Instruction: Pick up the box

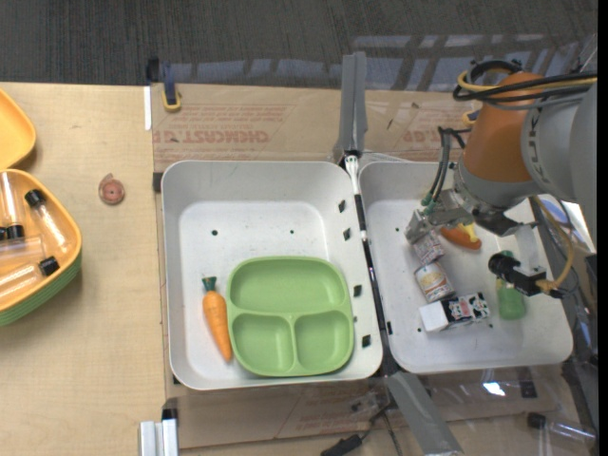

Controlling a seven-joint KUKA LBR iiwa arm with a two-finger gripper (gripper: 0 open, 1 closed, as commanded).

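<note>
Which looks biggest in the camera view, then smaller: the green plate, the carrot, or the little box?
1. green plate, clearly the largest.
2. carrot.
3. box, slightly smaller than the carrot; both lie flat in the bins, so nearness hardly matters.

A glossy green plastic tray (pixel 290 314) sits in a smooth white plastic bin (pixel 185 198) beside a printed cardboard box (pixel 455 313) on matt wood.

Pale wood worktop (pixel 85 369); brown cardboard sheet (pixel 256 126) along its far side; dark grey carpet floor (pixel 237 17) beyond cardboard; soft even light overhead.
</note>
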